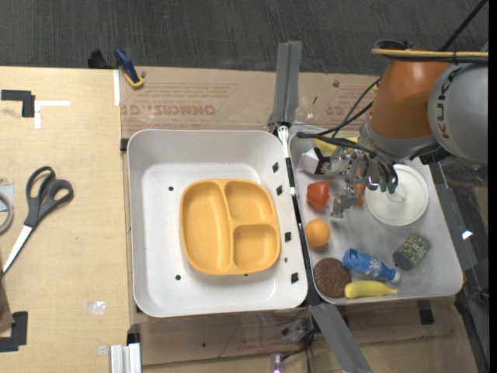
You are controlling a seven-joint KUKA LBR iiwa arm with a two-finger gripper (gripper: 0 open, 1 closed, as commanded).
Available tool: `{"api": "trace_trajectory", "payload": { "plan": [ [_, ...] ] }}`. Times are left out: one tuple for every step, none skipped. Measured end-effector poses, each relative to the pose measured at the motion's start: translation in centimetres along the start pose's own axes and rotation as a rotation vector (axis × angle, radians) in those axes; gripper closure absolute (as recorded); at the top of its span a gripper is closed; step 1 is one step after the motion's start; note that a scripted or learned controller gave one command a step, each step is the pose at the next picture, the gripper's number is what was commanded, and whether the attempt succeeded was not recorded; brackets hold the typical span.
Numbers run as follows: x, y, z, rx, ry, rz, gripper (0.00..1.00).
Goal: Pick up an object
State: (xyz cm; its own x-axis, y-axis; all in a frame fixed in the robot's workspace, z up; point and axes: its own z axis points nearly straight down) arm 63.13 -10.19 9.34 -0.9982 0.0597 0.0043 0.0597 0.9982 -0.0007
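My gripper point(347, 194) hangs low over the upper middle of the right bin point(446, 282), just right of a red tomato-like object point(317, 194) and left of a white round dish point(404, 196). A small orange-red patch shows right at the gripper tip, and I cannot make out what it is. An orange ball point(317, 232) lies below the red object. Near the front of the bin lie a brown disc point(331, 277), a blue bottle-shaped object point(370, 265), a yellow banana point(370, 289) and a green can point(411, 250).
The left bin point(147, 208) holds a yellow divided plate point(231, 226). A small white object point(312, 162) and a yellow piece point(334, 144) sit at the right bin's back. Scissors point(35, 204) lie on the bench at the far left. The arm's orange band point(408, 92) looms over the back right.
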Motion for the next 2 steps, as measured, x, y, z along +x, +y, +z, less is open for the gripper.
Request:
{"api": "trace_trajectory", "payload": {
  "plan": [
    [6.7, -9.1, -0.2, 0.0, -0.009, -0.234, 0.0],
    [3.3, -6.0, 0.0, -0.001, -0.011, -0.141, 0.0]
  ]
}}
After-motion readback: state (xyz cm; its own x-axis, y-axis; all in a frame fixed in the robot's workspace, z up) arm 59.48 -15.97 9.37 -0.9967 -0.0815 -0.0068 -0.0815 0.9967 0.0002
